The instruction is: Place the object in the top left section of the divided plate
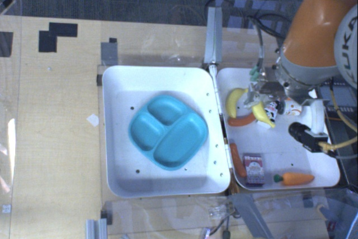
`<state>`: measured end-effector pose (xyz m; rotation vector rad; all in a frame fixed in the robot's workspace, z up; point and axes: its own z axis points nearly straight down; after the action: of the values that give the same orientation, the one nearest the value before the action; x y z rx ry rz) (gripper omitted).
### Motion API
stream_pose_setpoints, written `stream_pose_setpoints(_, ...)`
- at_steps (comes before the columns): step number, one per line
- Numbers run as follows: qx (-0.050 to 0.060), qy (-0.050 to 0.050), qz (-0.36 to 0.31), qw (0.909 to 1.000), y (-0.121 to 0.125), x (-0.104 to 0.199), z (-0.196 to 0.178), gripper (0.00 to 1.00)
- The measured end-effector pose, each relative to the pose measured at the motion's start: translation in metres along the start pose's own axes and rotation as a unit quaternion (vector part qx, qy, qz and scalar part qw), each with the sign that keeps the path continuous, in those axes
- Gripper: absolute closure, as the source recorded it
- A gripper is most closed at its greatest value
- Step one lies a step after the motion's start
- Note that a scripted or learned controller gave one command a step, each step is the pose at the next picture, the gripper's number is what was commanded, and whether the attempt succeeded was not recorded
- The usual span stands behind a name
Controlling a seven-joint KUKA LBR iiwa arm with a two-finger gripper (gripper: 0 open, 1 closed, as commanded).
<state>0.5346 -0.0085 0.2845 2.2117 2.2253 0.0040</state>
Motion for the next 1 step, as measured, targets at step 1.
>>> stream_pose_setpoints(1,0.002,0.001,0.170,0.9854,-0.0392,0.0176,0.1004,1.00)
